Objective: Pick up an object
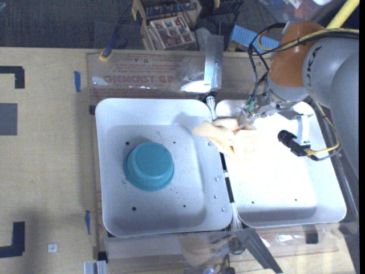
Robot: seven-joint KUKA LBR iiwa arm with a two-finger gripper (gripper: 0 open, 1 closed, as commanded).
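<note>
A crumpled tan cloth (223,135) lies across the divider between the two white bins, near their far ends. Its upper right end rises to my gripper (246,119), which reaches in from the right over the right bin (285,204). The gripper is shut on that end of the cloth. The rest of the cloth trails left and down over the rims. A teal bowl (149,165) sits upside down in the middle of the left bin (114,210), well away from the gripper.
A black cable plug (291,141) and a yellow cable hang from the arm over the right bin. A clear plastic bag (154,79) and a metal bracket (213,67) lie behind the bins. Boxes and clutter stand beyond the bench.
</note>
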